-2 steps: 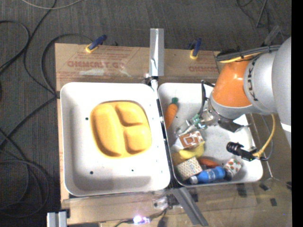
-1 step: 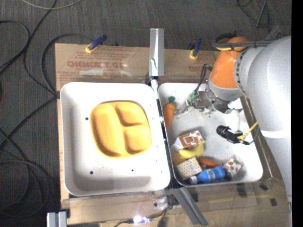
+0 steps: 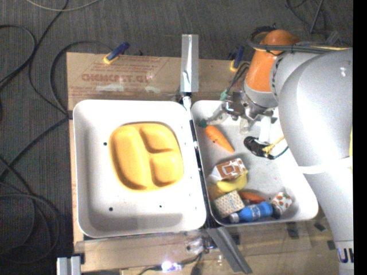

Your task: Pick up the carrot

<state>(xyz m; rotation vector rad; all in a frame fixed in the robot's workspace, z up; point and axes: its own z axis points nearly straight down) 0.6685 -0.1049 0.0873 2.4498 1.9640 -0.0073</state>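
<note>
We see the carrot [image 3: 219,138] lying free in the right bin [image 3: 309,211]; gripper [image 3: 232,109] hovers at its 1 o'clock, presumably approaching.

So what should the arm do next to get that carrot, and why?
Probably shift the gripper a little toward the left bin and lower it. The carrot lies loose on the floor of the right bin, apart from the pile of packages nearer the camera, and the gripper sits just beside it toward the arm, not over it.
</note>
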